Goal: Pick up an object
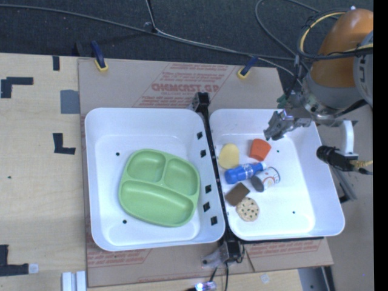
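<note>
Wooden bench (36, 180) under cardboard sheet (182, 86), two white bins | left bin (100, 162): green divided plate (159, 187), likely a drop spot | right bin (315, 205): yellow lump (228, 155), orange block (260, 149), blue bottle (244, 173), brown piece (237, 193), cookie (247, 209), clustered left-centre | gripper (276, 128) over far side, just right of orange block, carrying nothing visible; finger spread unclear.

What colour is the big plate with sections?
The sectioned plate is light green, seen clearly in the camera view, in the left bin.
</note>
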`<action>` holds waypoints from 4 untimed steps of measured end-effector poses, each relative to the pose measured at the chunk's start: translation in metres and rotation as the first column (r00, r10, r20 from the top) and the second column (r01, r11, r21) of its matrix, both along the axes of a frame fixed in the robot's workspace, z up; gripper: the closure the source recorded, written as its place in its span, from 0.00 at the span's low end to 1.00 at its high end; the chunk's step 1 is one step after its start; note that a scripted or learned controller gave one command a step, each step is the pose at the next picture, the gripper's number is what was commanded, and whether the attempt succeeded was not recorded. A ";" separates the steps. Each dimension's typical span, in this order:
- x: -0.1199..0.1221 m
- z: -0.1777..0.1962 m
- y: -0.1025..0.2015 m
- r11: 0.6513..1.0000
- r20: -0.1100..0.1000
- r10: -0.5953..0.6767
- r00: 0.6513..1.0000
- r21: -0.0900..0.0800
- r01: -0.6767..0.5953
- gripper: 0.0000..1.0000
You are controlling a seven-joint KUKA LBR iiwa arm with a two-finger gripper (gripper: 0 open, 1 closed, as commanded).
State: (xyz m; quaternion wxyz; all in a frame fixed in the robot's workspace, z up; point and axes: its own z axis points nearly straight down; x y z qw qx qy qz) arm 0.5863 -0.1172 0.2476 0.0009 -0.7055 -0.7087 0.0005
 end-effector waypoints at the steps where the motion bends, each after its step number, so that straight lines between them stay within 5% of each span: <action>1: -0.003 -0.015 0.050 1.000 0.000 0.001 1.000 0.000 -0.001 1.00; 4: -0.012 -0.032 0.215 1.000 -0.002 0.001 1.000 0.000 -0.001 1.00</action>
